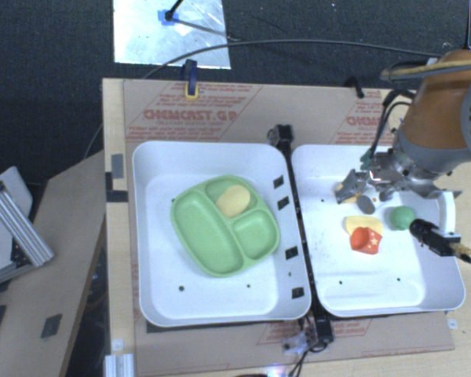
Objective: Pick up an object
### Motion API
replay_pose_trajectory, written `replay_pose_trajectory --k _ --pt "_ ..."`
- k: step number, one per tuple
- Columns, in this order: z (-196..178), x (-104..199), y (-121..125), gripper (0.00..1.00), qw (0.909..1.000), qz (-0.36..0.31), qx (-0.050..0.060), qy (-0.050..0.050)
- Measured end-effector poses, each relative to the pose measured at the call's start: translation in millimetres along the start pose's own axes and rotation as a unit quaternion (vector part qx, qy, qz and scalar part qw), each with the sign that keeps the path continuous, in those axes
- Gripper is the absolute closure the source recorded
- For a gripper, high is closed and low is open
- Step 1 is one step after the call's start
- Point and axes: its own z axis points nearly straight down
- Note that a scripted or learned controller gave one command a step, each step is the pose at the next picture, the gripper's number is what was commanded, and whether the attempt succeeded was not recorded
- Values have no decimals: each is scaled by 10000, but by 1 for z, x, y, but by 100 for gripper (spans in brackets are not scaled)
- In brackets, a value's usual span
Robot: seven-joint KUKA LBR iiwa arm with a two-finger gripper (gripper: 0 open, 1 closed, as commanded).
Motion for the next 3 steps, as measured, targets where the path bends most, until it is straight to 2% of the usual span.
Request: replay_pose_trajectory --k 2,3 --pt "111 9 -2 0 10000 3 2 2" --pt "98 8 -1 100 10000 6 -25 -7"
